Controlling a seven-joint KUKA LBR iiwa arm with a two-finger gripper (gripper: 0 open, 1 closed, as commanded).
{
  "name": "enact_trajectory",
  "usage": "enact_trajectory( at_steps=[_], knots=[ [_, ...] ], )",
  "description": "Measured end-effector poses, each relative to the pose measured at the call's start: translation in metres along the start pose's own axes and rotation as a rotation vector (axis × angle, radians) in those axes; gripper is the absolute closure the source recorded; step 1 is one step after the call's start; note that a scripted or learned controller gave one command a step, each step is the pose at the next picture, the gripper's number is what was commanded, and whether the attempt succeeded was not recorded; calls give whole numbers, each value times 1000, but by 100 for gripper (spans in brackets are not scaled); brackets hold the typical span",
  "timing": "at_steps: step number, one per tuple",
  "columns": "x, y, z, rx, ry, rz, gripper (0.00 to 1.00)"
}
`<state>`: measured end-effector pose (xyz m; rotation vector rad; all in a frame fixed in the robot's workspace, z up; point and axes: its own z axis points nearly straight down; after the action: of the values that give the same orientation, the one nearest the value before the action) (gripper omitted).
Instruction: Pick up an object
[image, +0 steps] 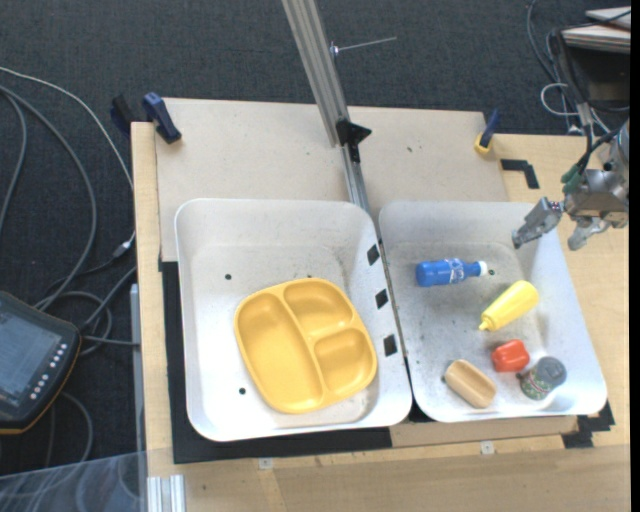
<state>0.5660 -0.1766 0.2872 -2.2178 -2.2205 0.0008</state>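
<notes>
My gripper (558, 228) hangs at the right bin's far right rim, its two fingers spread apart with nothing between them. In the right bin (440, 225) lie a blue bottle (448, 272), a yellow squeeze bottle (508, 305), a small red object (510, 356), a tan bun-shaped piece (469, 383) and a dark round can (542, 377). All of them sit below and left of the gripper, apart from it.
The left bin (205, 250) holds a yellow divided plate (304, 344). A metal pole (320, 70) rises from the bench behind the bins. Blue and yellow clamps sit at the bench's far corners. Cables trail on the floor at left.
</notes>
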Motion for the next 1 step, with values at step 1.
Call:
enact_trajectory(
  at_steps=[1],
  knots=[
    [0, 0, 0, 0, 0, 0, 0]
  ],
)
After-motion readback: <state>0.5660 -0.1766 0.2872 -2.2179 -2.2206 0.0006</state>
